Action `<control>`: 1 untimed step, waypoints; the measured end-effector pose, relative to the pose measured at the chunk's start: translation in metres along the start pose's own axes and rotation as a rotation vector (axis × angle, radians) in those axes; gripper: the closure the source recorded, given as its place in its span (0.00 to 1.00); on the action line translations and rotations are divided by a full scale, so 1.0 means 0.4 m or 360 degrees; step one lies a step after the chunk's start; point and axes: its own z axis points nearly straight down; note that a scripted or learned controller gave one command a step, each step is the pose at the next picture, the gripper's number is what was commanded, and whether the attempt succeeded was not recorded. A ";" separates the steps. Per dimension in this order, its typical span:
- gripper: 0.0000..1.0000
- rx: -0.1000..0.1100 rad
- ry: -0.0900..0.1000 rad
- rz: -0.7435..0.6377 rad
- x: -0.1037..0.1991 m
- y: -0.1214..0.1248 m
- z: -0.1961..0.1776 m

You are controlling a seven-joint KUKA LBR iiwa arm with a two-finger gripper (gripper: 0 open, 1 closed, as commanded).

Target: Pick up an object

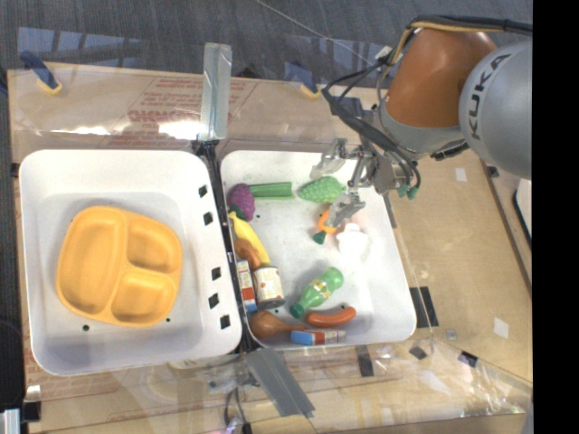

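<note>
The right bin [389, 278] holds a pile of toy foods. A green leafy piece [318, 189] lies near its far edge, with a small orange carrot [323, 227] and a white lump [355, 243] just in front of it. My gripper [337, 186] hangs low over the far right part of this bin. Its fingers stand apart, one [328, 164] behind the green piece and one [347, 208] in front of it. The green piece lies on the bin floor beside them, and nothing is lifted.
Along the bin's left side lie a purple piece [242, 199], a green cucumber [271, 189], a banana [246, 236] and a small can [268, 286]. Near the front are a green bottle [318, 291] and a red sausage [331, 316]. A yellow divided tray [119, 265] fills the left bin [36, 333].
</note>
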 end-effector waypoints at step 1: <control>0.00 -0.0002 0.0000 0.0142 0.081 -0.015 0.293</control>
